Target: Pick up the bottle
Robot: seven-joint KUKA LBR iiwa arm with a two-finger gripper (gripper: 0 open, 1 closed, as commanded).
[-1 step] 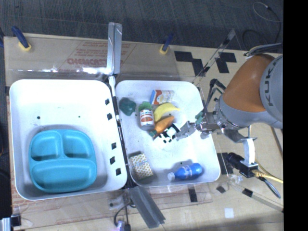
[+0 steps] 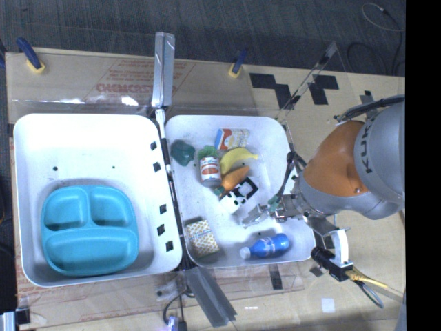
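I see the blue bottle lying on its side in the right bin, near that bin's front wall, with its white cap pointing toward the left bin. The gripper sits just above and slightly left of the bottle in the frame, close to it but apart from it; nothing is visible between its fingers. The fingers appear as pale metallic shapes low over the bin floor, and I cannot tell from this angle how far apart they stand. The grey arm with its orange band reaches in over the right bin's right rim. The right bin also holds a dark teal object near its left wall, a small can with a red label, a banana, an orange carrot-like piece, a white and blue packet at the back, a black and white block just beside the gripper, and a patterned sponge-like pad in the front left corner. The left bin holds a light blue compartment tray, lying flat toward the front, its three sections bare.
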